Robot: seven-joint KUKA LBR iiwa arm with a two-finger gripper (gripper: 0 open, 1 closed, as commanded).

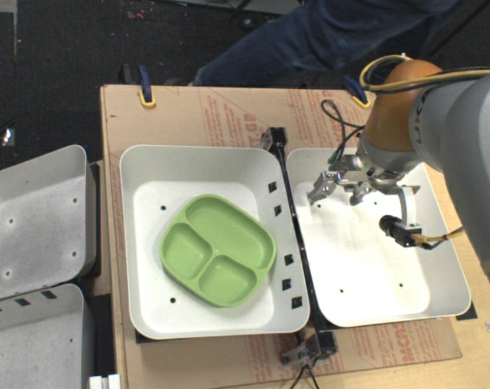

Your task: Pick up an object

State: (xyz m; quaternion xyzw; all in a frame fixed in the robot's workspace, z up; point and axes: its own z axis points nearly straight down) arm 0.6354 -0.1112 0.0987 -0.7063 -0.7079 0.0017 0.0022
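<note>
Gripper (339,190) is seen over the back of the right bin (439,302), fingers spread wide, nothing caught between them. Green divided plate (218,250) is laid flat in the left bin (143,217), well apart from it.

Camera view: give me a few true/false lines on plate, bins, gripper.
1. The green plate lies in the left bin. True.
2. The plate has three compartments. True.
3. The gripper is over the left bin. False: it is over the right bin.
4. The gripper holds the plate. False: the plate lies apart from it, in the other bin.
5. The plate is red. False: it is green.
</note>
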